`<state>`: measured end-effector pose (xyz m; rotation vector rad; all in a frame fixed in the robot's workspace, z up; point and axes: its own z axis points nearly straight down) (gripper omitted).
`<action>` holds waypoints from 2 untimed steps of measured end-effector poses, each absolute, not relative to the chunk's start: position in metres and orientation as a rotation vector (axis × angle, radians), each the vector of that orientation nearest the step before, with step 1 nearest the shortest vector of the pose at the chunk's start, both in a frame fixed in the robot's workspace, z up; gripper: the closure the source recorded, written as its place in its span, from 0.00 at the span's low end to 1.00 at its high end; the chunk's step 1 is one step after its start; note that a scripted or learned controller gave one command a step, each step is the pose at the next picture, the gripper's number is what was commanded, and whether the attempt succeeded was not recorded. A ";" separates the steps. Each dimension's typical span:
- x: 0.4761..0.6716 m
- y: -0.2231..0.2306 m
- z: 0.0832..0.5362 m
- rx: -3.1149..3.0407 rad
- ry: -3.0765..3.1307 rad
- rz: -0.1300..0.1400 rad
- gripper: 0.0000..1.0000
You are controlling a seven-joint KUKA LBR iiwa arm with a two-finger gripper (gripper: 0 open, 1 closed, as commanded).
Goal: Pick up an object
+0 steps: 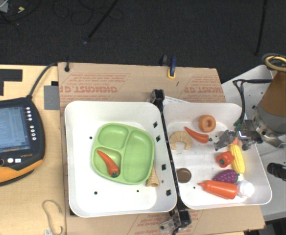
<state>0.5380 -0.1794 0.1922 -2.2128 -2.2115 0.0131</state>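
My gripper (228,140) reaches in from the right and hangs low over the right side of the right bin (216,110). Just below it lie a small red pepper (224,159) and a yellow corn cob (238,159). Further left are a red chili (197,135), a croissant (181,140) and an orange doughnut (207,123). Purple grapes (226,176), a red bottle with a white cap (220,189) and a brown disc (183,175) occupy the front of that bin.
The left bin (84,126) holds a green divided plate (126,153) with a red-orange chili (108,163) in it, and a cone (153,178) by its right wall. A tablet (11,138) rests on the bench at far left.
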 end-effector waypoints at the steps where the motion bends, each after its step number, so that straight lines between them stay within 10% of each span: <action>1: 0.541 -0.180 0.199 -2.219 -2.222 0.001 0.00; 2: 0.541 -0.172 0.155 -2.213 -2.221 0.005 0.00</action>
